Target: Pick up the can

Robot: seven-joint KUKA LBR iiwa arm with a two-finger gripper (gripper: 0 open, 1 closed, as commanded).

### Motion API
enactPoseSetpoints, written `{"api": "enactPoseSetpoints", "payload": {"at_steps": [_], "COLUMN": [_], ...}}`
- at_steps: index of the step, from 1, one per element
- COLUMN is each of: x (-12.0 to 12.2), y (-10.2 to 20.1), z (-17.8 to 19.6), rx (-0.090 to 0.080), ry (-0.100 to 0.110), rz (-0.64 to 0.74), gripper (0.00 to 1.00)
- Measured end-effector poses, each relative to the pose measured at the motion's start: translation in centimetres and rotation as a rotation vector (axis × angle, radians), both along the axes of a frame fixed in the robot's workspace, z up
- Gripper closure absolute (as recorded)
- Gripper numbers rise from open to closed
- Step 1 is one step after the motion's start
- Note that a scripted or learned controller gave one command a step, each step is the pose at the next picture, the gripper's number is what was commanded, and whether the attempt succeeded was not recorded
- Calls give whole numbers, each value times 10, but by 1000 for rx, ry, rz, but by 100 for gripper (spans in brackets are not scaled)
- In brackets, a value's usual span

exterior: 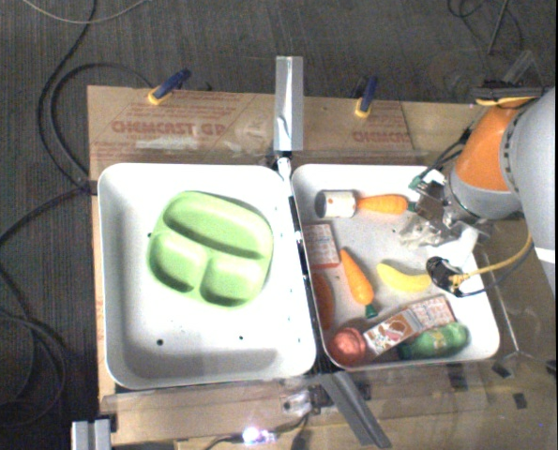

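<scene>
The can [336, 203] is seen lying at the right bin's [490, 331] far-left corner — well left of the gripper [427, 216]; an orange carrot [384, 204] lies between them. The bins are borne by a brown board [194, 129] over dark carpet [35, 279].

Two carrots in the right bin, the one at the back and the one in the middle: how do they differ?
The back carrot lies crosswise along the back wall, one end right by the can. The middle carrot lies slanted toward the front, a green tip at its lower end, beside the banana. The back carrot sits nearer the hand. Both are orange, tapered and lying flat.
</scene>
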State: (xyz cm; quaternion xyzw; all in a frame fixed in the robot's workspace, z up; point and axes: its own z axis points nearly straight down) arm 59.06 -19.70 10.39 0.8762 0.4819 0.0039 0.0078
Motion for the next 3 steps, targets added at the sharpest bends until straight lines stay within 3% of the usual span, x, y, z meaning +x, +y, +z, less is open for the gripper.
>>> {"api": "enactPoseSetpoints", "payload": {"at_steps": [1,2,3], "x": [49,49,-20], "y": [25,25,13], "z": [86,86,-5], "rx": [8,7,12], "ry": [17,17,16], "rz": [-269,-270,-386], "gripper": [100,0,0]}}
